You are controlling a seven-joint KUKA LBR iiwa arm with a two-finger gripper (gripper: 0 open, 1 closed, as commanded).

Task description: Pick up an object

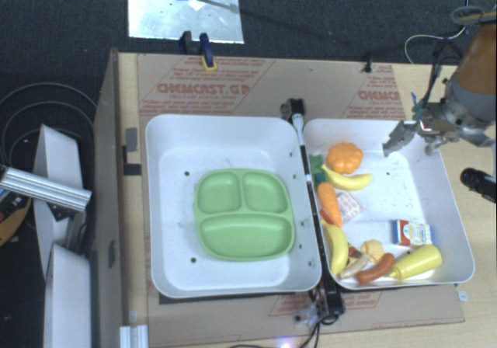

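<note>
Two white bins sit side by side on a bench lined with printed brown cardboard (233, 82). The left bin (171, 144) carries a green divided tray (245, 213), lying flat near its middle. The right bin (443, 207) keeps its toy food along the left wall and front edge: an orange pumpkin-like piece (345, 158) at the back, a yellow banana (347, 179) just in front of it and touching, a carrot (329, 203) beside a small red-and-white packet (349, 206), then a second banana (336, 246) running along the dividing wall. At the front lie a hot dog (376, 269), a yellow squeeze bottle (417, 262) on its side, and a small blue-red-white carton (409, 233) just behind the bottle. The gripper (414, 137) hangs over the right bin's back right corner, both fingers spread apart and nothing between them; one fingertip (393, 142) points toward the bin floor. It is well apart from the food, the pumpkin piece being nearest. The grey arm (474, 98) enters from the right edge.
</note>
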